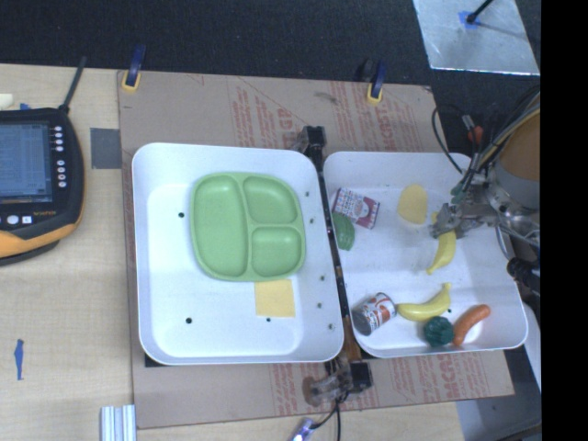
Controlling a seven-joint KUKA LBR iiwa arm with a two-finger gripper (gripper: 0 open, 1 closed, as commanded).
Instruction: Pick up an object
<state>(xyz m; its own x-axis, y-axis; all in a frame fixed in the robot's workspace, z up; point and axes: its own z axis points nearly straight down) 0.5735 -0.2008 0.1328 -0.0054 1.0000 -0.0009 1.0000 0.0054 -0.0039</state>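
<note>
Banana (443,252) hangs upright at right bin's (386,165) right side, top end clamped betw. gripper (453,222) fingers. 2nd banana (424,307), can (373,313), sausage (471,321) lie near front wall.

Even overhead light, soft shadows, white bins (156,246) slightly overexposed, mildly blurry.

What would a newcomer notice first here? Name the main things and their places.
The green divided plate in the left bin stands out most, with a yellow square just below it. The right bin is crowded with small items, among them two bananas, and the gripper sits over the upper banana.
</note>
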